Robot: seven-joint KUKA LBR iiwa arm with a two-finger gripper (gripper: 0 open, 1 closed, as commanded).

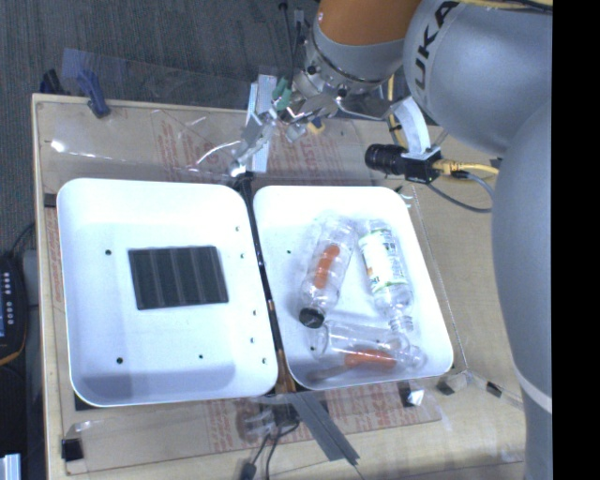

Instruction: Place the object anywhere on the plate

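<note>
side by side on the surface, two shallow white bins. in the left bin, a dark ridged plate, lying flat a little left of the middle, long sides running left to right. in the right bin, three clear plastic bottles in a loose cluster, well apart from the plate. nearest the divide, a slanted bottle with orange inside, black cap pointing toward the front. just beside it on the right, a labelled bottle with a white and green wrapper, lying lengthwise front to back. across the front of the bin, a crosswise bottle, also orange inside, close under the ends of the other two; touching or not, cannot tell. up at the far edge, above the strip where the two bins meet, the pincer, reaching down and to the left from the grey arm with its orange band. holds nothing that shows; how far open, cannot tell from this angle. well clear of all three bottles and of the plate.
</note>
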